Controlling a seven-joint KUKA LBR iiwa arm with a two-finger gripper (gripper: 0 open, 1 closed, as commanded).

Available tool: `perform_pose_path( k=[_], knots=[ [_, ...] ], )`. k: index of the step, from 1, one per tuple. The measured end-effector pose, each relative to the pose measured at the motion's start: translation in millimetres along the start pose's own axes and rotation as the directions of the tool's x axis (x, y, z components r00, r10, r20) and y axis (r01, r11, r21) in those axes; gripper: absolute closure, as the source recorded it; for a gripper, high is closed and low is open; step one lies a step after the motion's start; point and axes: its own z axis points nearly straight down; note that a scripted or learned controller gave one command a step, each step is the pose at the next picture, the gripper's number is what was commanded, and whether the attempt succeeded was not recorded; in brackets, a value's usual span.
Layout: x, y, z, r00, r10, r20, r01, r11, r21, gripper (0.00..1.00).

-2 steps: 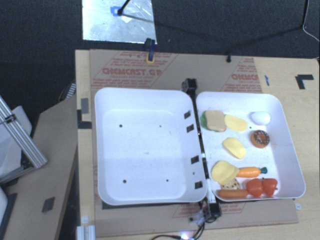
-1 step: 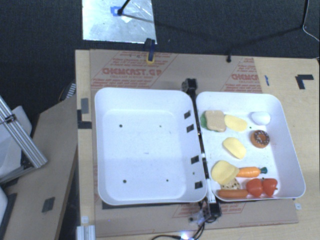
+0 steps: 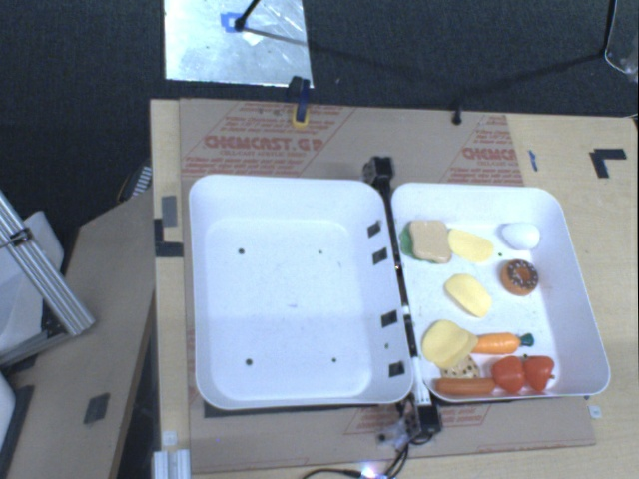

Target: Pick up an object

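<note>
Two white bins sit side by side before me: the left bin [image 3: 290, 287] and the right bin [image 3: 574, 297], which holds my choices. Within it, toast [image 3: 429, 240] lies at eleven o'clock, a yellow lump [image 3: 467, 294] near centre, sausage [image 3: 464, 388] at seven, carrot [image 3: 497, 343] at six, egg [image 3: 519, 235] at one, donut [image 3: 519, 276] at two, red pepper [image 3: 522, 372] at five.

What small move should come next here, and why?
Probably bring the arm in over the right bin, since every object lies there: a white egg, a donut, a carrot and others. The egg looks the easiest first target, as it sits apart near the bin's far edge, while the pieces at the near edge crowd together.
</note>
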Motion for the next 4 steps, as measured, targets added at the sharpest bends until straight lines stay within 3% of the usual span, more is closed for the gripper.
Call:
perform_pose_path(
  k=[1,2,3,4],
  knots=[
    [23.4,33.0,0.1,1.0,0.0,-0.001,0.0,1.0,0.001,1.0],
    [-46.6,29.8,27.9,1.0,0.012,0.001,-0.012,1.0,0.006,1.0],
    [-41.7,31.1,-1.9,1.0,0.003,0.001,-0.003,1.0,0.0,1.0],
    [-2.5,29.5,184.2,1.0,0.002,-0.006,-0.002,1.0,0.019,1.0]
  ],
)
